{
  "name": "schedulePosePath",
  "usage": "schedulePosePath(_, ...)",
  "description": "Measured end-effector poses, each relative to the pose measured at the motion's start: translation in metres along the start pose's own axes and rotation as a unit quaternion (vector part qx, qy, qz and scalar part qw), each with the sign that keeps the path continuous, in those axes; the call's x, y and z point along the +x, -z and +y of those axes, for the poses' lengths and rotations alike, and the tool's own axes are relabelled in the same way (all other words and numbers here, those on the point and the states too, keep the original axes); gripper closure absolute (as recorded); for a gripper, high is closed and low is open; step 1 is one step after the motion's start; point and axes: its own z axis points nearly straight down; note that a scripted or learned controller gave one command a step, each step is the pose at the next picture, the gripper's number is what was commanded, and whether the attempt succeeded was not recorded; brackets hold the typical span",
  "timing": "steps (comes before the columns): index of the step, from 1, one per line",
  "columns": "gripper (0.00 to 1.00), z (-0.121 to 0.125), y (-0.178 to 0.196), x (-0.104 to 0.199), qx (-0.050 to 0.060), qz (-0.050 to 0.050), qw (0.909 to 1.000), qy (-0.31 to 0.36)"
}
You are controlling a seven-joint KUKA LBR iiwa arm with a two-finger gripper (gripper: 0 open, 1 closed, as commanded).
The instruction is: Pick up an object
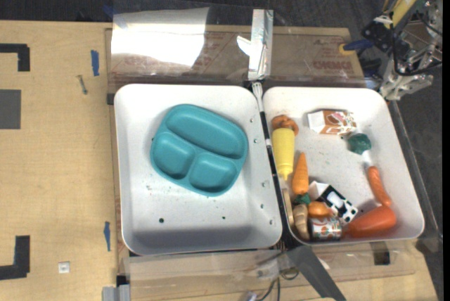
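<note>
Though toy-sized, glossy yellow mustard bottle [284,149].

We look down from a single fixed camera above the bench, tilted so the far edge lies at the top. Both bins sit in frame at middling range, the left bin [130,152] and right bin [404,152] side by side, with wooden bench [49,152] at left.

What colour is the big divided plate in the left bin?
Teal blue divided plate, seen from the overhead camera view.
</note>
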Motion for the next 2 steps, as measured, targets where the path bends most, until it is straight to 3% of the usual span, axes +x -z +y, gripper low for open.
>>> schedulePosePath(1, 1.00, 0.000, 0.001, 0.000, 0.000, 0.000, 0.9971, 0.076)
schedulePosePath(2, 1.00, -0.001, 0.014, -0.002, 0.005, -0.004, 0.9972, 0.075)
